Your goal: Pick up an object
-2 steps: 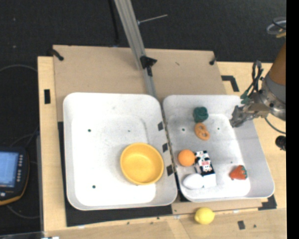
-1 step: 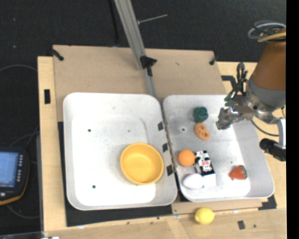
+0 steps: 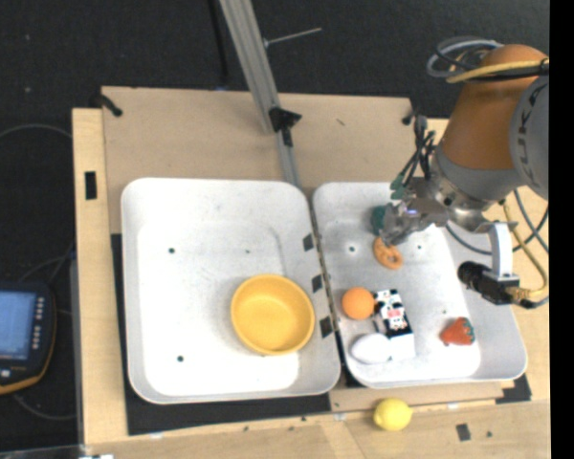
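Observation:
My gripper (image 3: 390, 229) hangs over the upper middle of the right bin (image 3: 488, 352), its tip just above a small orange-tan object (image 3: 388, 252) that looks like a pretzel or ring. Lower in the same bin lie an orange ball (image 3: 358, 303), a black-and-white patterned block (image 3: 393, 313), a white rounded object (image 3: 371, 349) and a red strawberry-like toy (image 3: 457, 332). A yellow bowl (image 3: 272, 314) sits in the left bin (image 3: 172, 218), near its lower right.
A yellow lemon-like ball (image 3: 392, 414) lies on the bench below the right bin. A grey metal pole (image 3: 253, 55) slants down to the gap between the bins. A black cable fitting (image 3: 483, 281) hangs off the arm over the right bin's right side.

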Motion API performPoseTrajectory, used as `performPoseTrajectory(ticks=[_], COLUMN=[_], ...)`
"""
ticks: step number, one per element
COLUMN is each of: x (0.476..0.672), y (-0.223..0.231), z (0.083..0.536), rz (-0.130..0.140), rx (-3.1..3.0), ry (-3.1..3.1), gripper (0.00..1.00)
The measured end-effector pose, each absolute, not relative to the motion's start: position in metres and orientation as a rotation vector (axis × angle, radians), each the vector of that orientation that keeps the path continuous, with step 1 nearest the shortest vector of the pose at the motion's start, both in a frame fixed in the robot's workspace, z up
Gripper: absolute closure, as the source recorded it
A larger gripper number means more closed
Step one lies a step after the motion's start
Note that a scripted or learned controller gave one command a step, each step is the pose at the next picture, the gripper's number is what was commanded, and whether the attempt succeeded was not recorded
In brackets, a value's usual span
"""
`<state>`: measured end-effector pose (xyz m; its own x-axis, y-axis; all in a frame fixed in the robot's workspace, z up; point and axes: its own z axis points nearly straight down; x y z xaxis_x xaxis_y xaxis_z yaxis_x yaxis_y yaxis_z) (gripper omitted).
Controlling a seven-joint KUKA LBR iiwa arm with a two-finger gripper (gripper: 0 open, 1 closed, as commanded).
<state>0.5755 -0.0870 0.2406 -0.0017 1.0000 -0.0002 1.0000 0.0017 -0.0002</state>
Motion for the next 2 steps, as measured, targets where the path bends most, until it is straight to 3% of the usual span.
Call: performPoseTrajectory(ticks=[2], x=[0.576], y=[0.028], z=[0.243], rz=[0.005], rx=[2.213], ry=[2.231], gripper=[1.00])
